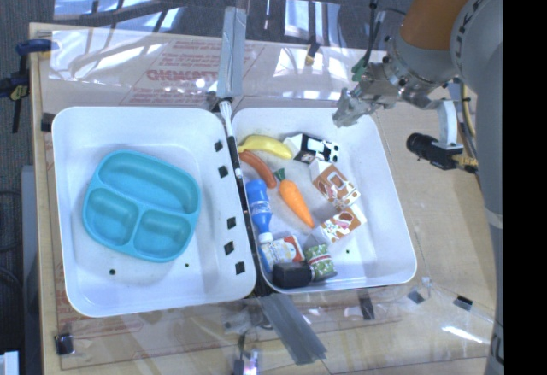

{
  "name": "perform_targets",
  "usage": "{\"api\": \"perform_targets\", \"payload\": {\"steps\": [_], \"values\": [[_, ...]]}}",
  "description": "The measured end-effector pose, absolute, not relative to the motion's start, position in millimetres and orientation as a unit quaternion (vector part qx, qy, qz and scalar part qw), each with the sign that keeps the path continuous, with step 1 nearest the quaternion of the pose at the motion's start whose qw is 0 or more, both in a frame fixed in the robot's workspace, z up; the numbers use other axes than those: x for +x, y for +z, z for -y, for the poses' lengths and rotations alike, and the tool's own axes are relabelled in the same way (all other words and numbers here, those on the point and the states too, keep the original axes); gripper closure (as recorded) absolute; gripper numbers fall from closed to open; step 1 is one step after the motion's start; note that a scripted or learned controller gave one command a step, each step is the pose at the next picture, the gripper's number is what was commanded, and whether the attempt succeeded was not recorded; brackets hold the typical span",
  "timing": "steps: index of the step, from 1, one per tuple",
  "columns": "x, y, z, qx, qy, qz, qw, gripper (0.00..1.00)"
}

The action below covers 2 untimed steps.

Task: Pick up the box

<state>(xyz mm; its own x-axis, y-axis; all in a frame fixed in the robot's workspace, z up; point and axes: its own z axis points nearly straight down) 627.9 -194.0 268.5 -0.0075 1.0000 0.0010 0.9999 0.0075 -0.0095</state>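
Observation:
Two small patterned boxes lie in the right bin (389,194): one with red and white print (334,185) near the middle right, another (342,225) just below it. My gripper (346,114) hangs above the bin's far right rim, well up and to the right of both boxes. Nothing shows between its fingertips.
The right bin also holds a banana (265,145), a sausage (258,167), a carrot (297,202), a blue bottle (259,204), a black-and-white item (311,147) and small packets at the front (295,266). A blue divided plate (141,205) lies in the left bin (68,271).

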Motion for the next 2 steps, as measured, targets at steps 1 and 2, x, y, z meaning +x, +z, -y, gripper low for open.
{"api": "perform_targets", "payload": {"steps": [1,2], "values": [[577.2,172,211,-0.666,0.0029,0.746,0.004,0.0],[559.8,90,129,-0.672,0.0026,0.74,-0.002,0.0]]}}
